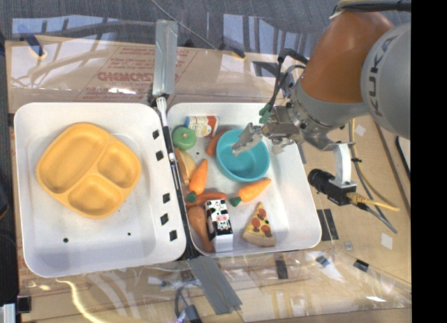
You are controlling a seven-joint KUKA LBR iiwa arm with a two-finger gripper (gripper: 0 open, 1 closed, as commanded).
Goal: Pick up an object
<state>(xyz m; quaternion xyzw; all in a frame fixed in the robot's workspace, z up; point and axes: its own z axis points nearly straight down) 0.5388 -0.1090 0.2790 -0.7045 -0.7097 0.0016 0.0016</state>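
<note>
The right bin (pixel 302 211) holds several toy foods and a teal bowl (pixel 242 163). My gripper (pixel 265 140) hangs over the bowl's far side, open. One grey finger (pixel 245 139) shows over the bowl's left inner rim, and the other sits off past its right rim. Nothing is held between them. Around the bowl lie two carrots (pixel 198 177) (pixel 253 189), a pizza slice (pixel 260 226), a black-and-white carton (pixel 220 221), a green round piece (pixel 184 137) and a small can (pixel 203 126).
The left bin (pixel 42 245) holds a yellow divided plate (pixel 89 168). A grey divider bar (pixel 165 56) runs up between the bins. My arm's bulky orange and grey wrist (pixel 349 56) overhangs the right bin's far right corner. Cables lie on the bench at the right (pixel 363 199).
</note>
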